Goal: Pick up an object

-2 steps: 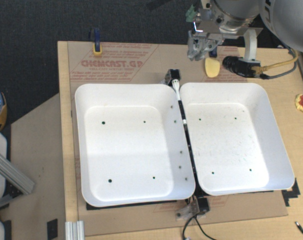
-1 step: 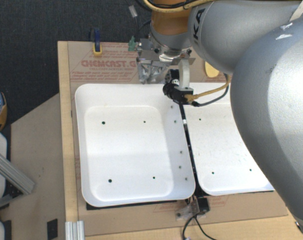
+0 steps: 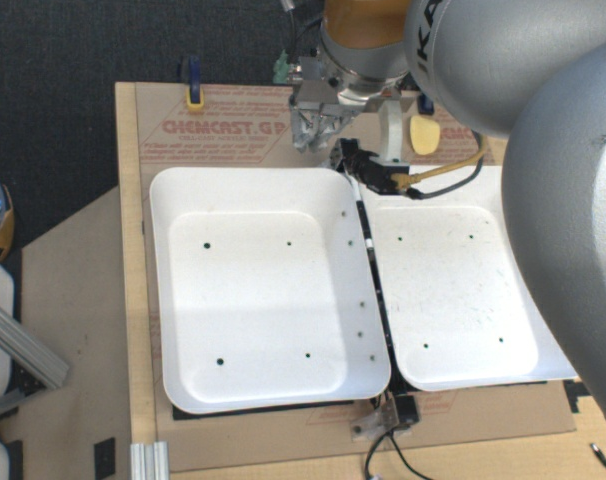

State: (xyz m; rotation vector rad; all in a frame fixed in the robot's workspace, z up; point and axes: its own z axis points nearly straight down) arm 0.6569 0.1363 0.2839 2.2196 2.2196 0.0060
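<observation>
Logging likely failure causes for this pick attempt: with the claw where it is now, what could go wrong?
1. The claw sits above the brown board, beyond the far rim of the left bin, so a descent here would likely grasp nothing.
2. Heading into a bin, it could clip that rim or the raised edge shared with the right bin.

A small, pale yellow, rounded object (image 3: 424,135) showed just beyond the far rim of the view's right-hand white bin (image 3: 453,298), its support unclear.
</observation>
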